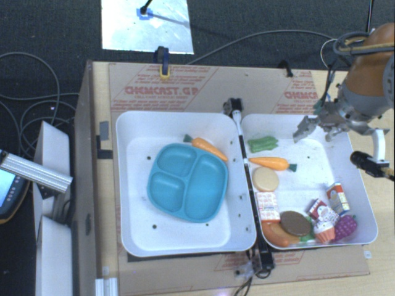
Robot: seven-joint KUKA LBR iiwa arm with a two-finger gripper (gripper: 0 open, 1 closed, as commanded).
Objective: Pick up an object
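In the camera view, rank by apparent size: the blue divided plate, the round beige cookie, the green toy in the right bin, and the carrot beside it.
1. Blue divided plastic plate
2. Orange toy carrot
3. Round beige cookie and green toy look alike, so unranked.

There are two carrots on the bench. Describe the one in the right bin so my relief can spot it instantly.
Find the right bin, the crowded one. Near its left wall, the carrot lies flat between a green toy above and a pale round cookie below. Unlike the other carrot, it touches no blue plate.
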